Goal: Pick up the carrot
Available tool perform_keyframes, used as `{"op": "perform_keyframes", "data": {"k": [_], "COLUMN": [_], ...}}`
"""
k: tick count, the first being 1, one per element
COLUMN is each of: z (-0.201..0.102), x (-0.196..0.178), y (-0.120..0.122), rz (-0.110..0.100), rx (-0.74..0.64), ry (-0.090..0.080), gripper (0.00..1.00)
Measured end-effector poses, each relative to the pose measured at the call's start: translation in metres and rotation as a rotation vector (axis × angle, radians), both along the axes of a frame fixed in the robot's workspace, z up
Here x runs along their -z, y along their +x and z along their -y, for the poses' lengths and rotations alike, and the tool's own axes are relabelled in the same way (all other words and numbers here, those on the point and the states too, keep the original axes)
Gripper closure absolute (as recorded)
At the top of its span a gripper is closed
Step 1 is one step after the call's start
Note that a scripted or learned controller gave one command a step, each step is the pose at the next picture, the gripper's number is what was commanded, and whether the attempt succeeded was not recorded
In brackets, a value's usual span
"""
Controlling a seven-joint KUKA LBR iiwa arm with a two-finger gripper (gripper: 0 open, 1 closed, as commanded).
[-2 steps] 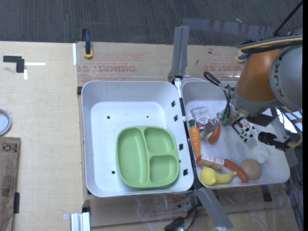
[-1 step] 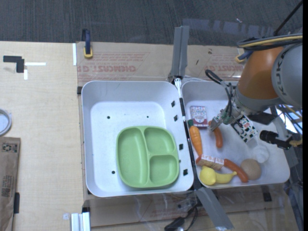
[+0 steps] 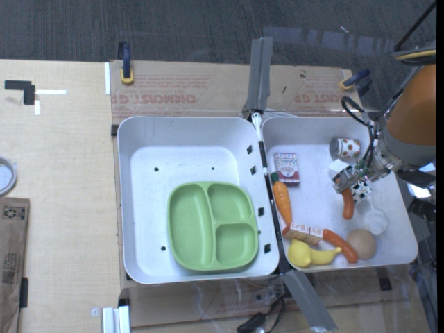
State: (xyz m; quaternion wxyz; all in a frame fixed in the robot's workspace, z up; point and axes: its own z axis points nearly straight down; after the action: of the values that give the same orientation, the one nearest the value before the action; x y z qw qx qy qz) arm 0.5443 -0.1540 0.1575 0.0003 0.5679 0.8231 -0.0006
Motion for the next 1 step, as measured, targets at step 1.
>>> {"op": "perform_keyframes", "data": {"k": [1], "z": [-0.0353], "x": [-0.008], "y": [-0.0563], "rz": [-0.001], "rx": [-0.24], "ry": [0.002], "gripper": [1.0]}}
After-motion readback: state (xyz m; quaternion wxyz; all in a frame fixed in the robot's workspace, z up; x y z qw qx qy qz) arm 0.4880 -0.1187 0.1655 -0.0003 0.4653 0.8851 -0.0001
